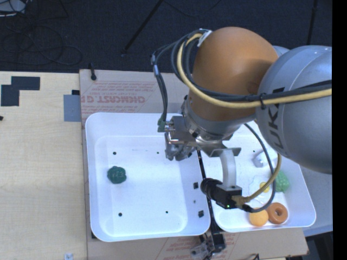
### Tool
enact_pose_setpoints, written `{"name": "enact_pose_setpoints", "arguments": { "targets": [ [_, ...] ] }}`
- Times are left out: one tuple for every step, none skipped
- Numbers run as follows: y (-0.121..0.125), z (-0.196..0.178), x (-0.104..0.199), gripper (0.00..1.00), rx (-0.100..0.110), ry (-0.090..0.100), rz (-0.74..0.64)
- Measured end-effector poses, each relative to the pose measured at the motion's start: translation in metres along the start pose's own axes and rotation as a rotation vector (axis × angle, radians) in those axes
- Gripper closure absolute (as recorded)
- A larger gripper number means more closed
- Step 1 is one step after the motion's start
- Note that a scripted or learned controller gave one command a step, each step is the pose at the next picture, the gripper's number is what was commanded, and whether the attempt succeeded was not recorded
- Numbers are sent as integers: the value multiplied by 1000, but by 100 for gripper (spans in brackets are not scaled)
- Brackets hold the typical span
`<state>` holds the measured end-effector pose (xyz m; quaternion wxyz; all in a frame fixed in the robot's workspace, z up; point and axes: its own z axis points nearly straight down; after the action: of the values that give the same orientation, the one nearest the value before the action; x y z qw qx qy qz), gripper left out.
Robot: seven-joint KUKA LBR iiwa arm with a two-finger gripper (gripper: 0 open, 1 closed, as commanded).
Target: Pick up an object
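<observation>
The gripper [176,151] hangs over the left bin [103,131] near its right wall; whether it grips anything cannot be told; the dark green lump [116,175] lies well to its left, lower down.

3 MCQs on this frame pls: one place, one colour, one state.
1. Where is the green lump? A left bin B right bin C bench
2. What colour is the ring? A blue B orange C white
3. How does the green lump lie? A between fingers B under the ring C alone on the bin floor

Key: 1 A, it sits in the left bin. 2 B, orange, in the right bin near corner. 3 C, apart from the gripper, nothing touches it.
</observation>
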<state>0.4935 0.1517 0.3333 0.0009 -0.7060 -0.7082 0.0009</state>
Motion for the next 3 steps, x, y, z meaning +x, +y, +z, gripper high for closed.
{"name": "enact_pose_setpoints", "arguments": {
  "targets": [
    [-10, 71, -16, 100, 9, -4, 5],
    [-19, 136, -84, 100, 8, -2, 9],
    [-18, 79, -19, 100, -2, 1, -3]
  ]
}}
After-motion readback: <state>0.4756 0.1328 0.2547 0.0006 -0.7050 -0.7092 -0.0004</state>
